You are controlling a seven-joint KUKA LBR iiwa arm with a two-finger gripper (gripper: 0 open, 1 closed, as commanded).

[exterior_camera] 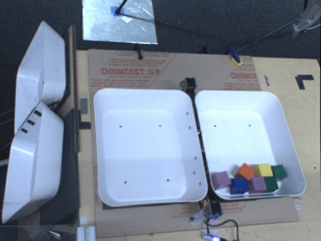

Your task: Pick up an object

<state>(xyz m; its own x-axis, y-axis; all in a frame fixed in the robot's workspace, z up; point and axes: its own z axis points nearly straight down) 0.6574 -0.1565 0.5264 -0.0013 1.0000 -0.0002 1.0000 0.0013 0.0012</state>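
Blocky cubes (249, 177) (matte) in smooth bin (235, 129).

A laboratory test bench was indicated. Two shallow white plastic bins (148, 97) were clamped side by side on a printed brown cardboard sheet (131, 70), over dark carpet (210, 14). A square reflective metal plate (119, 14) and loose black cables (225, 227) were noted nearby.

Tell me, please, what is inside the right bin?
The right bin holds small blocks clustered in its near corner: orange block, yellow, blue, two purple and green. Anything beneath them is hidden.
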